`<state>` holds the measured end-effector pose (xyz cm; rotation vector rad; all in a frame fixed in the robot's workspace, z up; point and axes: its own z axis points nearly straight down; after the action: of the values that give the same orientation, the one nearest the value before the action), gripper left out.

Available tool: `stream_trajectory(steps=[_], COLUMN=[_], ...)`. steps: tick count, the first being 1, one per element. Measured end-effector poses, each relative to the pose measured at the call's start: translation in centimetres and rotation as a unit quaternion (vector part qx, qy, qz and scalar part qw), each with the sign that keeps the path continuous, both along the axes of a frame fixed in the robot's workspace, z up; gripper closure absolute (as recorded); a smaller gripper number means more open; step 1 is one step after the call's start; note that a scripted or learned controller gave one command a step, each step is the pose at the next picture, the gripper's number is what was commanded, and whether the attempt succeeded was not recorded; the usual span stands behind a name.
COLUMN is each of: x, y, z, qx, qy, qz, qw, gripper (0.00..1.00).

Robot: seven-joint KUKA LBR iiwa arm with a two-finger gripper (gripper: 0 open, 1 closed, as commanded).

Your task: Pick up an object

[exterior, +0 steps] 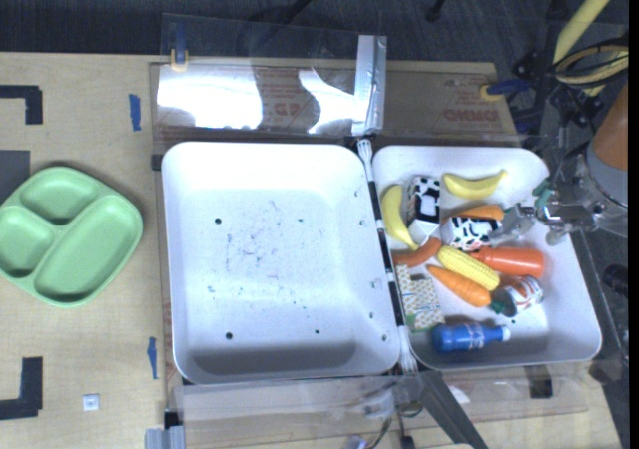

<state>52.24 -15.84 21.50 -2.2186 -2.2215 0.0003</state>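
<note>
arm (609, 153): cut off by right edge, only wrist part showing | gripper (527, 218): blurred, finger state unreadable | black-and-white toy (469, 230): partly hidden under carrot (514, 260) and corn (469, 266), possibly a cow | patterned packet (419, 299): print too small to read

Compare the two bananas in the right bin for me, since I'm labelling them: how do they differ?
The upper banana lies crosswise near the bin's far wall; the left banana runs lengthwise along the divider side. The upper one arches upward with its ends down; the left one bows toward the divider. The upper lies clear on top; the left is tucked against the cow-patterned toy. Both are yellow and curved.
</note>
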Motion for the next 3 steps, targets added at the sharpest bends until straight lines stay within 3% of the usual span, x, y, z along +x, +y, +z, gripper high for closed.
stream_trajectory(steps=[1, 2, 3], x=[1.8, 1.8, -0.2], y=[-1.9, -2.0, 2.0], z=[-6.4, -6.4, -10.4], qx=[0.0001, 0.0000, 0.0002], qy=[0.000, 0.000, 0.001], qz=[-0.083, -0.083, -0.132], qw=[0.9965, 0.9965, 0.9913], gripper=[0.00, 0.00, 0.00])
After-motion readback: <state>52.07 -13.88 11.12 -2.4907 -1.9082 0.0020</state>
